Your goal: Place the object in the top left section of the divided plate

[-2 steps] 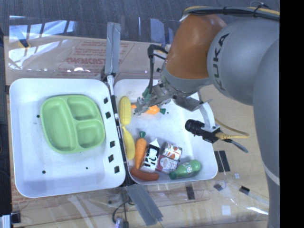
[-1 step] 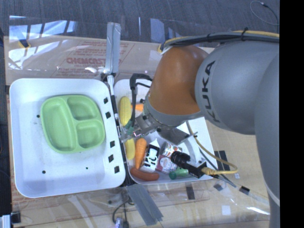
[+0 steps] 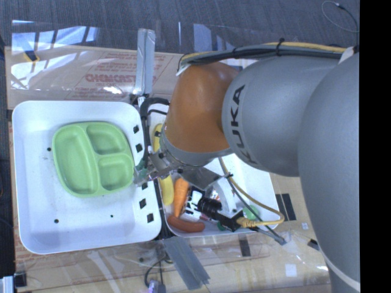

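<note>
A light green divided plate (image 3: 91, 157) lies in the left bin (image 3: 36, 224), with one long section on its left and two smaller ones on its right, all bare. My gripper (image 3: 148, 171) hangs over the wall between the two bins, just off the plate's right rim. A small greenish bit shows at its tip, too small to name. The arm's orange band and grey body hide most of the right bin (image 3: 269, 191).
In the right bin, below the gripper, lie an orange carrot (image 3: 180, 197), a yellow piece (image 3: 166, 191) and a red-brown sausage (image 3: 187, 226). Another yellow piece (image 3: 157, 134) peeks out near the bin's upper left. A small green thing (image 3: 251, 213) sits further right.
</note>
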